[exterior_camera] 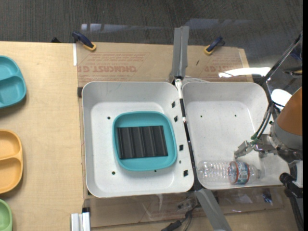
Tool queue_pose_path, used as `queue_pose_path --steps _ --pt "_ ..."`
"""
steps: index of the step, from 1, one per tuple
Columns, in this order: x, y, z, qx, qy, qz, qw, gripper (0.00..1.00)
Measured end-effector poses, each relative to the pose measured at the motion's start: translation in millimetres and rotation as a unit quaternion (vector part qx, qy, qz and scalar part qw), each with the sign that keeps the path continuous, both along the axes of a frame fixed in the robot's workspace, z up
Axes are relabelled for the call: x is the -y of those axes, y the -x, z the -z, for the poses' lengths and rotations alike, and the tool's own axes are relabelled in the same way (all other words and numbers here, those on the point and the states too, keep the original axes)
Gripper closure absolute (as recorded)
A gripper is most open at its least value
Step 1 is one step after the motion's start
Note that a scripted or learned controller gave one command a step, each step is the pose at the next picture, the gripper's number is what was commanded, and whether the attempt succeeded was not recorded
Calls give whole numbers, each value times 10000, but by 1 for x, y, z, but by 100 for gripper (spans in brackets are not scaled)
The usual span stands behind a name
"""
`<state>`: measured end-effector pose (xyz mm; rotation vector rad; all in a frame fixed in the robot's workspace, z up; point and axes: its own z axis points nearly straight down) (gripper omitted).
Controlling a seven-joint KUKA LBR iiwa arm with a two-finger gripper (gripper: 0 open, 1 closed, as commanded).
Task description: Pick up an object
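Observation:
A clear plastic bottle [227,171] with a red and blue label lies on its side along the front wall of the right bin [216,109]. In the left bin [96,143] sits a teal tray [144,142] with a dark ribbed insert. My gripper [246,148] reaches in from the right edge of the right bin. It hangs just behind and above the bottle's label end, with the orange band of the arm [291,119] further right. I see nothing carried by it.
A teal plate [9,88], an orange plate [7,160] and a green one [2,215] lie on the wooden bench at far left. Cardboard [125,64] with two clamps [85,42] lies behind the bins. Cables hang by the arm.

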<state>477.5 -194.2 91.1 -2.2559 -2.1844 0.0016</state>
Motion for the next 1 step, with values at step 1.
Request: queue_pose_path --steps 1 --pt "18 -1 -86 9 12 293 9996 0"
